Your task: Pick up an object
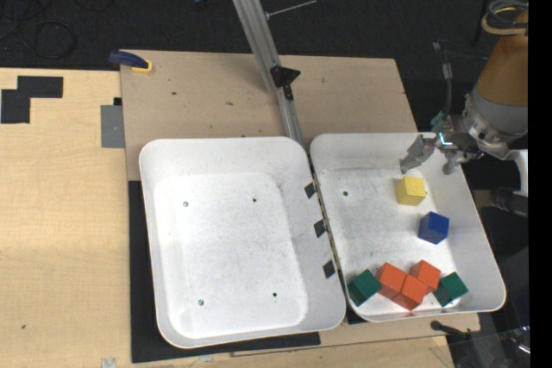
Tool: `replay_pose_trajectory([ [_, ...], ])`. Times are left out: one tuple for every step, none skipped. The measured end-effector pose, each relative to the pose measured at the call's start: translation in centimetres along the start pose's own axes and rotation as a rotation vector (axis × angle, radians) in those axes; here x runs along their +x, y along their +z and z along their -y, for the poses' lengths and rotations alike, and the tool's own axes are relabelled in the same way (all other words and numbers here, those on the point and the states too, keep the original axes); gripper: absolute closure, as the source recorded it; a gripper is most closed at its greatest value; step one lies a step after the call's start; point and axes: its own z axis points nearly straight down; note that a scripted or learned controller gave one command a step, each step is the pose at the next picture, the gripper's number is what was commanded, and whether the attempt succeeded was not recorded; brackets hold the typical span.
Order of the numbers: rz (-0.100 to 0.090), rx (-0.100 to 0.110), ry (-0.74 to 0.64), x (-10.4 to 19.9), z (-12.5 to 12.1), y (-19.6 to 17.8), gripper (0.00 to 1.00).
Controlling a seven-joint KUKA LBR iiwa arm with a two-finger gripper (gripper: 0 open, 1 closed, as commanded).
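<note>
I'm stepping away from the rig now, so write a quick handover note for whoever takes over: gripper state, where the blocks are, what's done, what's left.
Gripper: open, holding nothing, above the far part of the right bin.
Blocks, all in the right bin: yellow block just below the gripper; blue block nearer the camera; two orange blocks clustered at the near edge between two green blocks.
Left bin has no blocks.
Done: nothing picked up yet.
Left: descend, close on one block, probably the yellow one as it is closest, and lift.

We note a grey arm (498, 112) bearing an orange band (504, 69), ending in a grey two-finger gripper (434, 157).
</note>
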Motion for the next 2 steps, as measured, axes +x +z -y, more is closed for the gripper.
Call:
replay_pose_trajectory([
  [0.002, -0.005, -0.003, 0.0, -0.1, -0.3, 0.00],
  [0.000, 0.001, -0.005, 0.9, 0.3, 5.8, 0.00],
])
